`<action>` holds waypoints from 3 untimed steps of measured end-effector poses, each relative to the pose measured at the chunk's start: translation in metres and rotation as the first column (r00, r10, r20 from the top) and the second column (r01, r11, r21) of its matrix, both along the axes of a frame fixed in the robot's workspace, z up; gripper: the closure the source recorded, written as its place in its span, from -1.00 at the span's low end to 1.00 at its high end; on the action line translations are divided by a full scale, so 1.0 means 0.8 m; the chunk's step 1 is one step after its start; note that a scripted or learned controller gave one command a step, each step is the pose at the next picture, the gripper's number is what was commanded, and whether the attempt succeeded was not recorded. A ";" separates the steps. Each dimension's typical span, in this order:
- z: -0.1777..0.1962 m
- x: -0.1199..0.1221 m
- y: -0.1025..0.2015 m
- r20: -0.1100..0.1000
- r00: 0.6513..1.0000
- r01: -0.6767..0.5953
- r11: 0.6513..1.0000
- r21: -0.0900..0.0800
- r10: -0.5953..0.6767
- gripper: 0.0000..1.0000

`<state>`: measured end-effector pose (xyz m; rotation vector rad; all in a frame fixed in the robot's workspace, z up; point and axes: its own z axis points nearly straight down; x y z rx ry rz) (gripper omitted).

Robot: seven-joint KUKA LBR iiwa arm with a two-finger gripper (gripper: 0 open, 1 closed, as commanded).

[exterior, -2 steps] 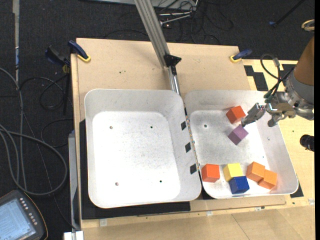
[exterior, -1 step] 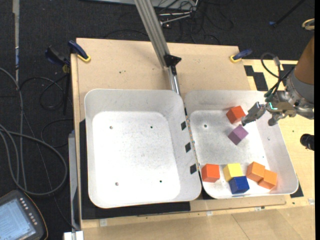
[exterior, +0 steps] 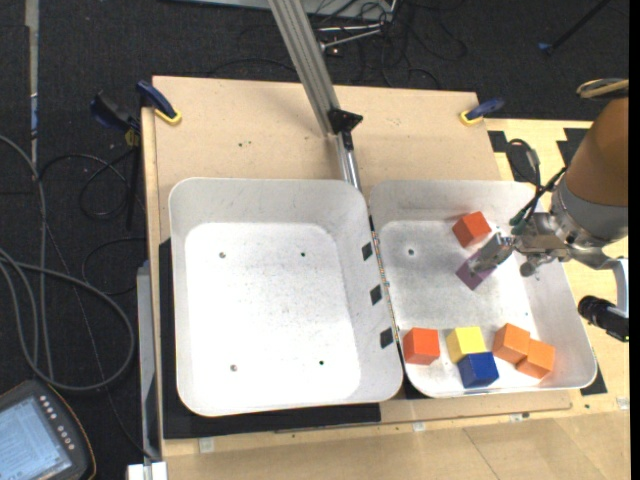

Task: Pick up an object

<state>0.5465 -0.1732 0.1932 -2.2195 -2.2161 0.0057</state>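
Camera view looks down on two white bins: the left bin and the right bin. At the right of the frame the gripper reaches into the right bin, just over a purple block; whether it grips the block cannot be told. An orange block lies just above it in the frame. Along the bin's lower edge sit another orange block, a yellow block, a blue block and two orange blocks touching.
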 end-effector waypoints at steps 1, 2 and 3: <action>-0.064 0.010 0.006 0.001 1.000 -0.002 1.000 0.000 0.002 -1.00; -0.125 0.010 0.007 0.005 1.000 -0.001 1.000 -0.002 0.001 -1.00; -0.110 0.011 0.006 0.008 1.000 -0.001 1.000 -0.002 0.001 1.00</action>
